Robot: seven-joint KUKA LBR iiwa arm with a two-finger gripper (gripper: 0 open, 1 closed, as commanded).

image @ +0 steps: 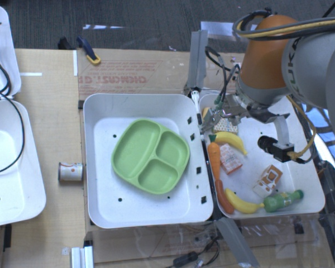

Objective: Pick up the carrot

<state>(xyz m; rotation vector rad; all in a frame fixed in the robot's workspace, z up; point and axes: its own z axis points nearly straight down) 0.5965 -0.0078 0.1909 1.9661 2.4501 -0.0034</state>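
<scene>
The carrot is long and orange. It lies lengthwise along the left wall of the right bin, with its green-tipped end toward the back. My gripper hangs low at the bin's back left corner, just behind that far end of the carrot. Nothing shows as held in it. The orange-banded wrist and grey arm reach in from the upper right and cover the back of the bin.
The right bin also holds a banana beside the carrot's top, a red-white packet, an orange-white box, a second banana and a green bottle. A green divided plate lies in the left bin. A small can rests on the bench.
</scene>
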